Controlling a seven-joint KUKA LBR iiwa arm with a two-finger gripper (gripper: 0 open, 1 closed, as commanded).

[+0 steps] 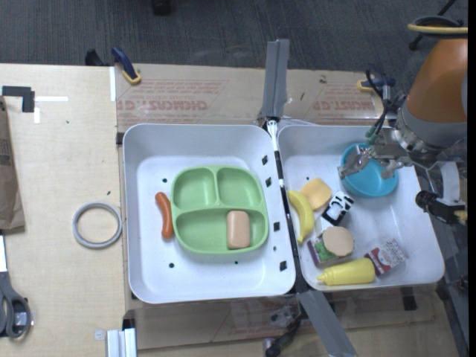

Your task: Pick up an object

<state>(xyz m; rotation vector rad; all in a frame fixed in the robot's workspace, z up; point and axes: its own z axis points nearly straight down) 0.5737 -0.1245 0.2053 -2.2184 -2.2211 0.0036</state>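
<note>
Floor: dark grey carpet across the top, ribbed texture; a black caster-like blob up there.
Bench (59, 169): pale wood, flat; cardboard sheet (193, 95) w/ red print behind the bins; blue clamp (126, 65) at its left corner.
Left bin (141, 199): shallow white, rounded corners; holds a green divided tray (201, 199), 3 compartments, smooth plastic; tan block (238, 229) in the tray's lower compartment, right end; orange sausage shape (165, 214) on the bin floor just left of the tray.
Right bin (416, 236): same white shell, touching the left bin along a grey divider bar (277, 80).
Arm (439, 80): orange band at right edge, grey below; comes in over the right bin's far right corner.
Gripper (372, 158): down at the blue bowl (370, 177), on its rim; can't tell how wide the fingers stand, nor if anything is gripped.
Clutter nr bowl: yellow block (316, 193); banana (301, 214) along the left wall; black-white item (338, 208); round tan disc (338, 242) on a green-edged pack; yellow bottle (348, 274) lying flat at the front; red-white packet (387, 257) beside it.
Off-bin bits: grey ring (97, 224) on the bench, left; scissors (13, 311) at the lower left edge; brown bag (9, 177) at the left edge.
</note>
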